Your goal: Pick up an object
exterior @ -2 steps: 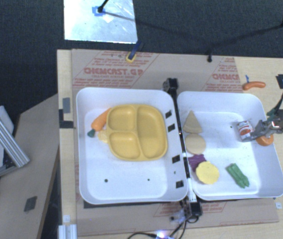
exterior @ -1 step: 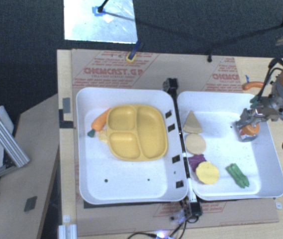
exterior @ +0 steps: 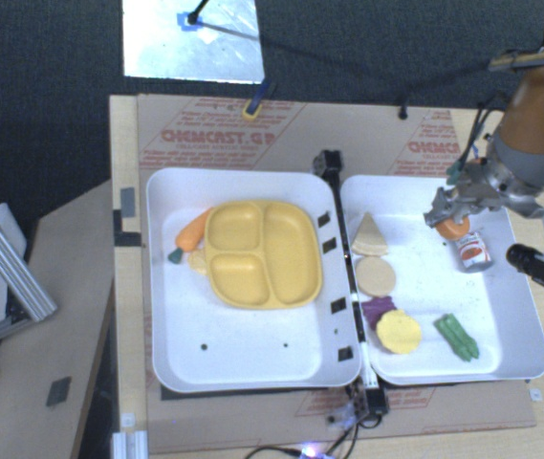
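Note:
My gripper (exterior: 447, 214) hangs over the back right part of the right bin (exterior: 525, 328). A small orange thing (exterior: 455, 227) shows right at its tip; I cannot tell whether it is held. Just in front of it lies a small red and white can (exterior: 472, 251). Further left in the same bin are a cream wedge (exterior: 371, 236), a tan disc (exterior: 376, 276), a purple piece (exterior: 378, 307), a yellow disc (exterior: 399, 332) and a green vegetable (exterior: 456, 336).
The left bin (exterior: 171, 352) holds a yellow divided plate (exterior: 257, 253) with an orange carrot (exterior: 191, 230) at its left edge. A black divider (exterior: 345, 266) runs between the bins. A black part (exterior: 539, 266) sticks over the right bin's right rim.

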`<state>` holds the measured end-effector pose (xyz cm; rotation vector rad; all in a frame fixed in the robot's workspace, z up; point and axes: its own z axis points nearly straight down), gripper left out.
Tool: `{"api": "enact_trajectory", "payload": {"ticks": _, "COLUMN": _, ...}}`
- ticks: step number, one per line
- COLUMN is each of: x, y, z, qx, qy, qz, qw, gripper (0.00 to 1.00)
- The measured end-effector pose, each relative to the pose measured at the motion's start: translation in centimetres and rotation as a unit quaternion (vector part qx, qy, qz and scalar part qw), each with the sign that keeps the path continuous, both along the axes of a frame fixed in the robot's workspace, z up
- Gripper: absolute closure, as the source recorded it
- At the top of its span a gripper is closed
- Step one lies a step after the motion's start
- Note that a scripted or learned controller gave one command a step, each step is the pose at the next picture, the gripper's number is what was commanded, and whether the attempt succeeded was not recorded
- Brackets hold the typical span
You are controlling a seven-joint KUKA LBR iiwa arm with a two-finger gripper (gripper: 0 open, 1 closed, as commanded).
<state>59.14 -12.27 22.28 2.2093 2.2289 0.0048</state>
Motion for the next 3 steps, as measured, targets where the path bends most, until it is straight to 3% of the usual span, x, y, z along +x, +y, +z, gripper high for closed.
{"api": "enact_trajectory", "payload": {"ticks": 1, "x": 3.7, "y": 4.7, "z": 1.1, "qx": 0.0006, "qy": -0.001, "qz": 0.001, "qw": 1.0, "gripper": 1.0}}
{"api": "enact_trajectory", "payload": {"ticks": 3, "x": 5.2, "y": 7.3, "z": 0.3, "qx": -0.0004, "qy": 0.001, "qz": -0.002, "qw": 1.0, "gripper": 1.0}}
